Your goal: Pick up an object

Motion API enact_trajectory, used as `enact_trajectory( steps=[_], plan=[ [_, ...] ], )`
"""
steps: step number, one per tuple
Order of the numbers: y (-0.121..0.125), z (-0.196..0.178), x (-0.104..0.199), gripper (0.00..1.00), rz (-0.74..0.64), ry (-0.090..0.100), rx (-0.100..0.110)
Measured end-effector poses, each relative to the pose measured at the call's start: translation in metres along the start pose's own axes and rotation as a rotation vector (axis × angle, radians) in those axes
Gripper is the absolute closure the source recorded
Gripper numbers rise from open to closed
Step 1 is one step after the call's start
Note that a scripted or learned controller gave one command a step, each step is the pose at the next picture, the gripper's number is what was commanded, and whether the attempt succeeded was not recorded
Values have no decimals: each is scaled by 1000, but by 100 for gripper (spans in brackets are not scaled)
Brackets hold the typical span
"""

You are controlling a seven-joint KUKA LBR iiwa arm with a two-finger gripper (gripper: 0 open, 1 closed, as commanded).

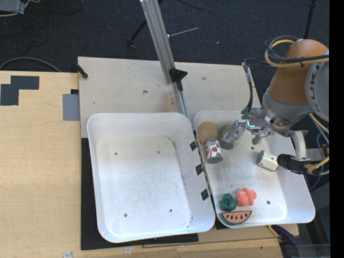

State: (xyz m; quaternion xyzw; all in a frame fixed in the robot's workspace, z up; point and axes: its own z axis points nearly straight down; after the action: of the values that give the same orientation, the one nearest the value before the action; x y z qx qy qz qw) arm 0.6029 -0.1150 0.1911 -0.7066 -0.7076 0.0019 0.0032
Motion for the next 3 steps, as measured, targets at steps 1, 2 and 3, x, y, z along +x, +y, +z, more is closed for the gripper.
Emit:
enact_trajectory(
  steps=[1, 2, 3],
  plan=[
    [1, -2, -1, 0, 2, -1, -4],
    [-1, 53, 9, 0, 2, 0, 1],
    [7, 67, 10, 0, -1, -2, -30]
  ],
)
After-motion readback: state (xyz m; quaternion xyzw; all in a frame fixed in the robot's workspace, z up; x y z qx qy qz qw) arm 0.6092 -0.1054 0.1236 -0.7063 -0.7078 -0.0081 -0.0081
